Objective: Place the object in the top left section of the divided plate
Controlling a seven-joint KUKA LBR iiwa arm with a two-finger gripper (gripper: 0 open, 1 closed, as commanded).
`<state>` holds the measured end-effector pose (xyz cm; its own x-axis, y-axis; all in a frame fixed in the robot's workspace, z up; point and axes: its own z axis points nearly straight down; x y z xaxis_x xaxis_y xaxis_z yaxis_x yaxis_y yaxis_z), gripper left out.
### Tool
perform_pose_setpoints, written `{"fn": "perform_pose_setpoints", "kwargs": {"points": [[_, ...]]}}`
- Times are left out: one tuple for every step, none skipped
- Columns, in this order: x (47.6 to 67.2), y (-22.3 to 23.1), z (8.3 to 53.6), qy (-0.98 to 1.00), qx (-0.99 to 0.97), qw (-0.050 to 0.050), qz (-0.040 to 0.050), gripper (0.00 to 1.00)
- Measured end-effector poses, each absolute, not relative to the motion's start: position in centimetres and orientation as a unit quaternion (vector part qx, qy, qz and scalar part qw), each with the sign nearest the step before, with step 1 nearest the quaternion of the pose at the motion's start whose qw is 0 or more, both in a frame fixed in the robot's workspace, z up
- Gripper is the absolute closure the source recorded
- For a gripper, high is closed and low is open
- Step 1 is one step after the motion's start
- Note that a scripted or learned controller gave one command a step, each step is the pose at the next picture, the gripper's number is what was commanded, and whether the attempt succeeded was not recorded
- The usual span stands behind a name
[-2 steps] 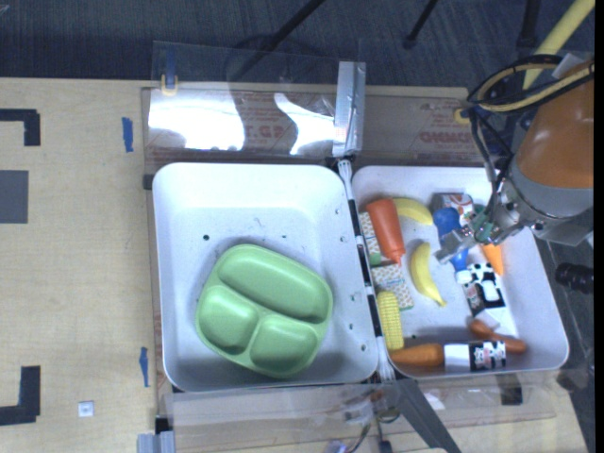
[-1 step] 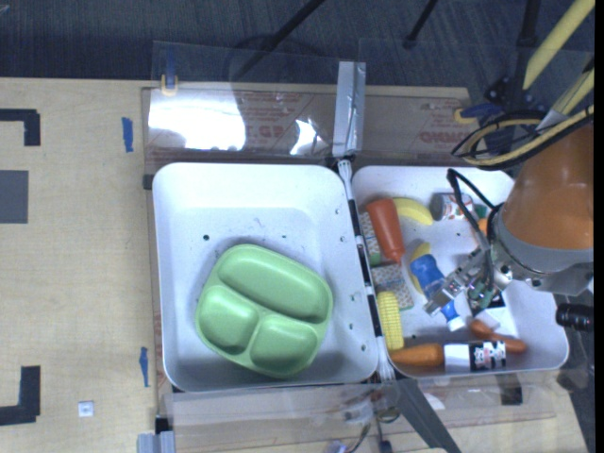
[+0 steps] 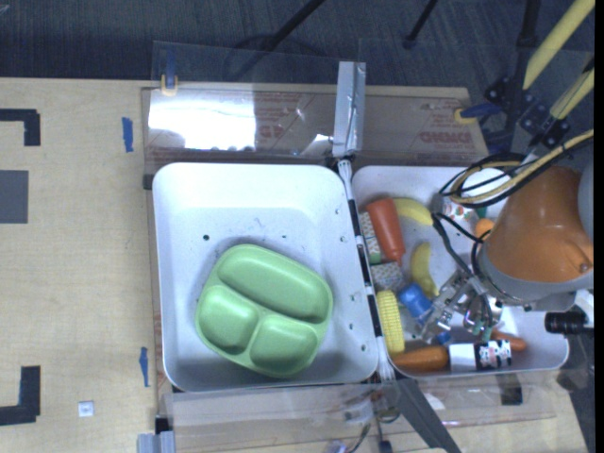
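Which piece the tool is after I cannot tell; it hangs low in the right bin among toy food, just beside a small blue item at its nine o'clock; its opening is unclear. These likely handle light, rigid, slick; grip across the middle. The green divided plate sits in the left bin.
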<state>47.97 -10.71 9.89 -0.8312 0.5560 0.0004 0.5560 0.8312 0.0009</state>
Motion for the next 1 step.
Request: {"fn": "perform_pose_setpoints", "kwargs": {"points": [[54.26,-11.30,9.46,-0.961,-0.275,-0.009,-0.0015,1.00]]}}
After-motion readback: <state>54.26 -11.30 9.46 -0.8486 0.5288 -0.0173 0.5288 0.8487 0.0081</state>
